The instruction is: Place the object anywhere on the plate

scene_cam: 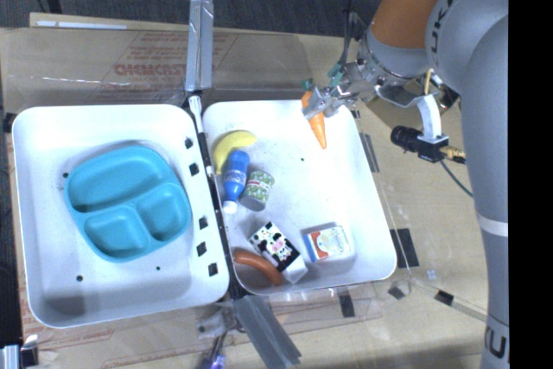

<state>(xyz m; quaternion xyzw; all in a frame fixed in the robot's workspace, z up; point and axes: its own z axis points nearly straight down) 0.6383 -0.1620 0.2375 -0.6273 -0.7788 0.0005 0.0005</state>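
A blue divided plate (128, 201) lies in the left bin (52, 272). Over the far edge of the right bin (367, 212), my gripper (322, 103) is shut on an orange toy carrot (319, 129). The carrot hangs point down from the fingers, above the bin floor. It is well to the right of the plate, across the wall between the two bins.
The right bin holds a banana (232, 143), a blue bottle (233, 175), a small can (257, 188), a cow-patterned carton (276, 248), a white and red carton (328, 242) and a sausage (257, 266). A metal post (200, 43) stands behind the bins.
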